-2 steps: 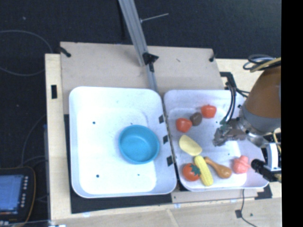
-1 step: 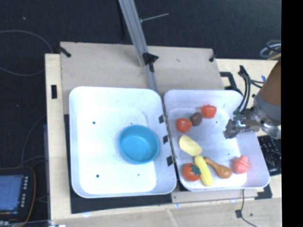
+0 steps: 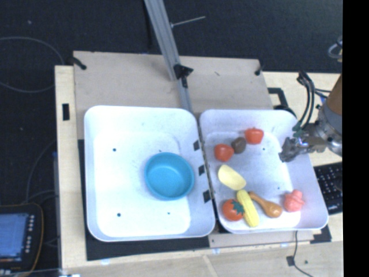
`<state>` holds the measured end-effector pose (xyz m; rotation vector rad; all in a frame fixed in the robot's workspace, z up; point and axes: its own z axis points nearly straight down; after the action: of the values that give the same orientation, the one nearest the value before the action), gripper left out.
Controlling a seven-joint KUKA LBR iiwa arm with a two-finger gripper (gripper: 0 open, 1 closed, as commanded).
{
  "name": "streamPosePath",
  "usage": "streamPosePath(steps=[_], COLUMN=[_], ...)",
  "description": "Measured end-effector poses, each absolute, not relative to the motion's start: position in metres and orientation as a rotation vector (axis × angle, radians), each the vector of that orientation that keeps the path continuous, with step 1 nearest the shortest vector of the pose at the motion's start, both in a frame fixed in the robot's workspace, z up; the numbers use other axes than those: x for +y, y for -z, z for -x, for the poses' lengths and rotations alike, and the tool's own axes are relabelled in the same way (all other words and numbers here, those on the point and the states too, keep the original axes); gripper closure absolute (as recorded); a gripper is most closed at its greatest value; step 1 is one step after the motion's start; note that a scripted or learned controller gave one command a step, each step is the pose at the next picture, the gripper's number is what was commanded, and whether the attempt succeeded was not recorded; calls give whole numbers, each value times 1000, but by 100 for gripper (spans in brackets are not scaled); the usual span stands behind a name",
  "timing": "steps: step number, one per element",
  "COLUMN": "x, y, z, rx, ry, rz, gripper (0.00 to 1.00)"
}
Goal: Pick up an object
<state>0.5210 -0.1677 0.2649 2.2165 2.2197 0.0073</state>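
Observation:
My gripper point(image 3: 290, 150) hangs over the right edge of the right bin point(image 3: 260, 119), with nothing seen in it. The right bin holds several toy foods. A red tomato point(image 3: 253, 135) and a brown lump point(image 3: 238, 145) lie near the back, with a second red tomato point(image 3: 223, 152) to their left. A yellow lemon point(image 3: 231, 178) lies in the middle. A yellow banana point(image 3: 248, 208), a third tomato point(image 3: 232, 210) and an orange-brown drumstick point(image 3: 267, 205) sit at the front. A pink piece point(image 3: 293, 201) rests in the front right corner, below the gripper.
A blue bowl point(image 3: 168, 175) sits in the left bin point(image 3: 115, 131). A slanted metal post point(image 3: 164, 33) rises behind the bins. A keyboard point(image 3: 330, 184) lies right of the right bin, a small screen point(image 3: 17, 236) at the lower left.

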Motion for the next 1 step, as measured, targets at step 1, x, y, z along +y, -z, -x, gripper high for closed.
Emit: streamPosePath(steps=[1], x=[-119], y=[-271], z=[-532], rx=[2230], ry=[-8], rz=[-2207], gripper=[100])
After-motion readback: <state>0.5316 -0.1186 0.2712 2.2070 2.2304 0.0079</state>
